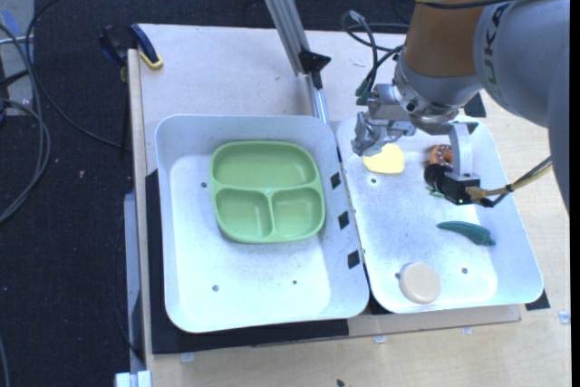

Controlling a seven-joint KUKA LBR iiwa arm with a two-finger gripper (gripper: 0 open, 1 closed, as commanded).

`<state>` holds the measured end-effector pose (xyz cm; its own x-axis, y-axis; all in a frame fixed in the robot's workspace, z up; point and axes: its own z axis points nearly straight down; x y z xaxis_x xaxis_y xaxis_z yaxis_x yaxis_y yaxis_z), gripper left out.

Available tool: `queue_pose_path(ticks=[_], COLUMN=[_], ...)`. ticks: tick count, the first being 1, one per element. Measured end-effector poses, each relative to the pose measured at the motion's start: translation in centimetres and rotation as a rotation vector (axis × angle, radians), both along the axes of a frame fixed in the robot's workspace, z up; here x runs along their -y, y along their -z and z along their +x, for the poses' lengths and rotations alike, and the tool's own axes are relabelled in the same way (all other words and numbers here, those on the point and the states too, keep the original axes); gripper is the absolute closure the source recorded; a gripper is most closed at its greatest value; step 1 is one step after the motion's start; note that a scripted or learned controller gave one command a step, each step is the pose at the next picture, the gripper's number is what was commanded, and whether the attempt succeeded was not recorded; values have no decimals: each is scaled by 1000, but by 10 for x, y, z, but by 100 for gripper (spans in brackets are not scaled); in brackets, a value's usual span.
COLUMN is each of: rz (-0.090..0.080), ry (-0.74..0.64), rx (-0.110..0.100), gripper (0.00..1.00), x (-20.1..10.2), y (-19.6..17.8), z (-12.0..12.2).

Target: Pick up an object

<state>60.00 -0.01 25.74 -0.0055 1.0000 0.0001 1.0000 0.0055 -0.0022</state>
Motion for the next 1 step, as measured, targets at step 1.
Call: queue_pose_path(ticks=[1], rz=[0], ry=[-2], rx=[1], gripper=[100], x=[-61], y=[5], z=[-7])
